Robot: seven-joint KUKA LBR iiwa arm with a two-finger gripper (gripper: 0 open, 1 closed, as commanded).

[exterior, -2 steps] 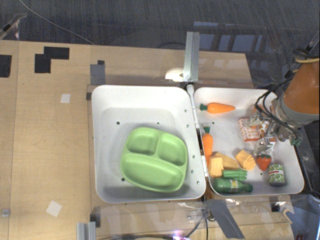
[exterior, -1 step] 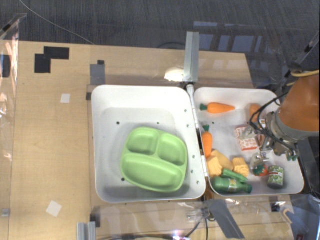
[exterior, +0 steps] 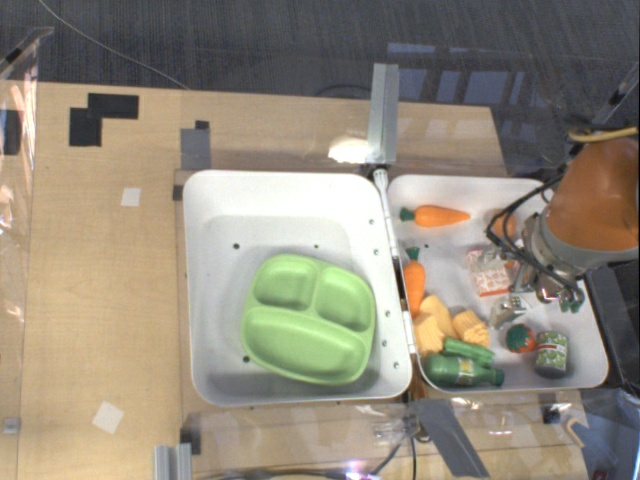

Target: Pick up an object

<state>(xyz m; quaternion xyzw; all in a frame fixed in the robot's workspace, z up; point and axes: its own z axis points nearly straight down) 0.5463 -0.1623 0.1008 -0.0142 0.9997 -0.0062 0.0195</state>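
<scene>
At the near edge of the right bin (exterior: 590, 373) lie a glossy green bottle (exterior: 462, 370), a small can (exterior: 551, 353) and lumpy yellow pieces (exterior: 445, 323). Left, a smooth three-part green plate (exterior: 310, 317) fills the left bin (exterior: 215, 268). Farther, a tapered carrot (exterior: 434, 216). I cannot tell the gripper's (exterior: 520, 298) state.

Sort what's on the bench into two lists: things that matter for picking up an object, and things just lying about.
For the job:
- grey two-finger gripper
- right shallow white bin
- orange toy carrot
- small green toy bottle
- clear snack packet with red print
- red toy tomato

Lying about:
- left shallow white bin
- light green sectioned plastic plate
</scene>
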